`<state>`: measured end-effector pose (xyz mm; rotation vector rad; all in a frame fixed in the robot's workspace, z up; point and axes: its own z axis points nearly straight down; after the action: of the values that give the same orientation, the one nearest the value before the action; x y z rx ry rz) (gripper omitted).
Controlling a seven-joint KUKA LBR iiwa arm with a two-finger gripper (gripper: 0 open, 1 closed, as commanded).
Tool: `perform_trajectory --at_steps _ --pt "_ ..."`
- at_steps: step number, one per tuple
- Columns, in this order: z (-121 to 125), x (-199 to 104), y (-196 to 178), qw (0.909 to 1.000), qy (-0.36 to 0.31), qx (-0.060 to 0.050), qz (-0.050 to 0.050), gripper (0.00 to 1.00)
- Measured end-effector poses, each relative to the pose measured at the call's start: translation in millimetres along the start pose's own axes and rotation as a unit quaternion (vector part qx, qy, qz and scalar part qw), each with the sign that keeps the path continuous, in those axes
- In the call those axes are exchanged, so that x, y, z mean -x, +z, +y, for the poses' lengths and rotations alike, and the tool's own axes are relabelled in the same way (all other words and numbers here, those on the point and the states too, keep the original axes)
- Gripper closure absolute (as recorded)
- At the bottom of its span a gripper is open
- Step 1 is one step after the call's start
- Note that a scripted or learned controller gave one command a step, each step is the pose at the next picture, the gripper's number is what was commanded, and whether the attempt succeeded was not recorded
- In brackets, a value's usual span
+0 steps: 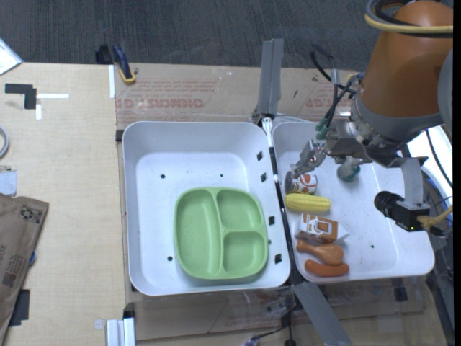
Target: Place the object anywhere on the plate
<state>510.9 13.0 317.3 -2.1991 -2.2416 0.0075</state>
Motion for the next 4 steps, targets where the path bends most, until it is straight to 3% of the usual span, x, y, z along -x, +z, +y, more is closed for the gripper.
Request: perform_trajectory --at_steps 1,2,3,4 --pt "-10 -68 89 0.9763 0.217 -0.001 0.000 0.00" --pt "-10 -66 81 0.9761 0.217 -0.002 -0.001 1.00" --pt "-10 -66 81 0.9761 0.217 -0.002 -0.001 0.00" --pt "-9 -65 73 0.9761 0.217 -0.004 -0.002 1.00"
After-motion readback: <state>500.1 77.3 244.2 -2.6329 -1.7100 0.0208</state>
